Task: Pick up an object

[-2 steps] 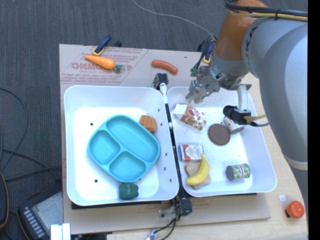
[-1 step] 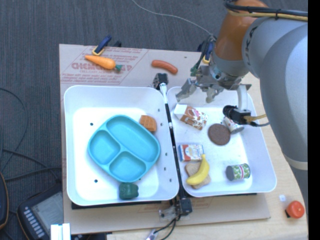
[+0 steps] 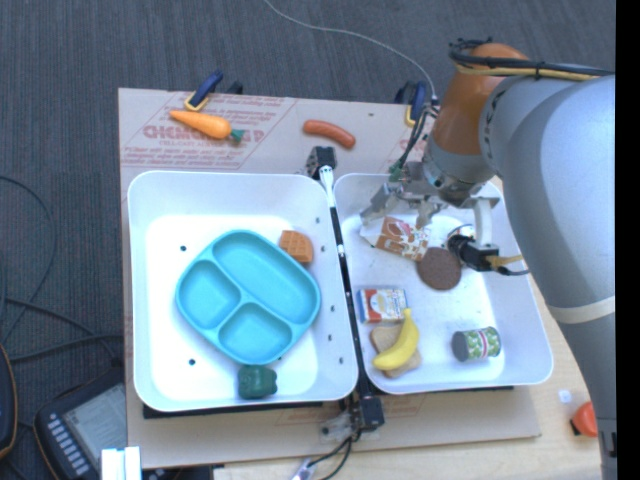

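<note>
Hovered over a crumpled snack packet (image 3: 400, 236) beside the brown disc (image 3: 438, 269) in the right bin (image 3: 520, 368); fingers (image 3: 378, 204) spread apart, clamping nothing. Probably light, soft, slippery; better pinched across a raised fold.

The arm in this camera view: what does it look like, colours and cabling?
The arm is bulky, rounded and light grey, with an orange band above the wrist. Black cables run over that band. The gripper is small, grey metal.
</note>
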Controlling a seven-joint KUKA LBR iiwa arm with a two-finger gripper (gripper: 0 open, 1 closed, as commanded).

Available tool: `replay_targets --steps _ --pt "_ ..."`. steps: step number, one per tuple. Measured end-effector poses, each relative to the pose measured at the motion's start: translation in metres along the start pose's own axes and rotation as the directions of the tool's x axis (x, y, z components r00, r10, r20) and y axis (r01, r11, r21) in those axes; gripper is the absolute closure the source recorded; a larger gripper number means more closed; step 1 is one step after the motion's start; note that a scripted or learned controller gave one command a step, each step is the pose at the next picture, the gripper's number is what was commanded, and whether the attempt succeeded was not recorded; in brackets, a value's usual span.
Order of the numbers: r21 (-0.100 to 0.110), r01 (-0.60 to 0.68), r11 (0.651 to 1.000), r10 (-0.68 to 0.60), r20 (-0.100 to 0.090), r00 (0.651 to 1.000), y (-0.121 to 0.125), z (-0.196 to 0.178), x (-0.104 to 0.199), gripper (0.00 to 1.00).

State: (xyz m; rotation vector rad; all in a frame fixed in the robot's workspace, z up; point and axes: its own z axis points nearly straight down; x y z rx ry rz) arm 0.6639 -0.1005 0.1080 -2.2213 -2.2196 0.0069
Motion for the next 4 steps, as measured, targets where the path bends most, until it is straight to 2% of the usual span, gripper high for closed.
replay_targets --steps 1,2,3,4 --pt "-0.007 0.001 1.000 -0.001 0.001 1.000 -0.058 0.021 -0.045 0.00" --pt "-0.012 0.001 1.000 -0.001 0.003 1.000 -0.056 0.010 -0.045 1.00" --pt "-0.012 0.001 1.000 -0.001 0.003 1.000 -0.056 0.010 -0.045 0.00" --pt "-0.012 0.000 1.000 0.000 0.001 1.000 -0.129 0.020 -0.005 0.00"
